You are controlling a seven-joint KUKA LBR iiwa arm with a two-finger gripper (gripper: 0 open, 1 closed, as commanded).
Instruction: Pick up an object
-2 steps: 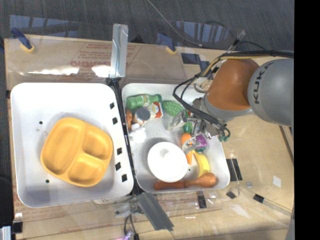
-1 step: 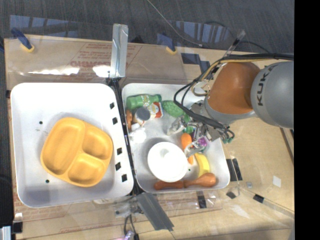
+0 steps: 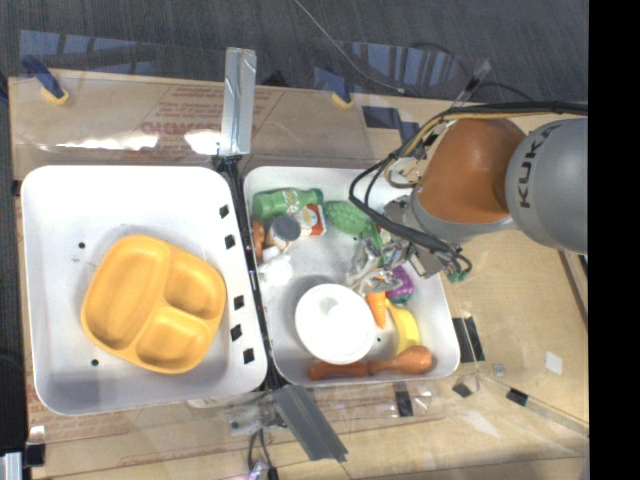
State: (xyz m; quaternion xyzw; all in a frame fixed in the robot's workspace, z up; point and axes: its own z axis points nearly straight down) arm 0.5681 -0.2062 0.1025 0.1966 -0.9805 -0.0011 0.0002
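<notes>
Your arm (image 3: 520, 183) reaches in from right, orange band over right bin (image 3: 440, 313). Hand (image 3: 375, 266) sits low among clutter near bin's middle; cannot tell its state. Just beside hand: small carrot (image 3: 376, 308), purple piece (image 3: 403, 286), yellow banana (image 3: 405, 330). White bowl (image 3: 335, 322) sits left of carrot, touching it. Long orange-brown vegetable (image 3: 375, 365) lies along near wall. Green bottle (image 3: 287, 206) and green leafy toy (image 3: 348, 217) at far wall. Left bin (image 3: 60, 208) holds yellow divided plate (image 3: 152, 302). Both bins rest on counter (image 3: 520, 368).
</notes>
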